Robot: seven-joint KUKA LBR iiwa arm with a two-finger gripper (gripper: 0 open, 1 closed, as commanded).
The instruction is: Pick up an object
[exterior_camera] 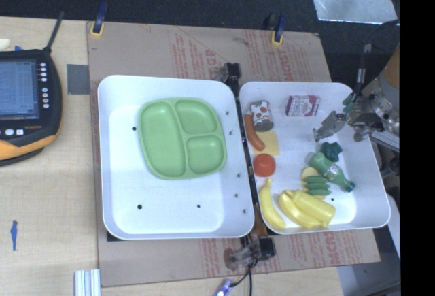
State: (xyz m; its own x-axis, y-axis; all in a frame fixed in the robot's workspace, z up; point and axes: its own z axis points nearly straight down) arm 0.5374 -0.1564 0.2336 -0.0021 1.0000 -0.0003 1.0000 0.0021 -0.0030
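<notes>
bins sit side by side on a cardboard-covered bench, seen from above. the left bin (122,213) carries a green divided plate (182,137) with three compartments. the right bin (367,213) is crowded with toy food: a small can (261,116) at the upper left, a pink carton (302,105) near the top wall, a carrot (253,133) along the left wall beside a yellow cheese slice (270,143), a tomato (264,165) below them, a banana (270,207) at the lower left, a yellow corn cob (309,208) next to it, and a green bottle (332,171) lying tilted toward the right. the gripper (326,130) hangs over the right bin's upper right area, just above the green bottle, its fingers spread and pinching nothing. a teach pendant (24,101) rests on the bench at far left.
</notes>
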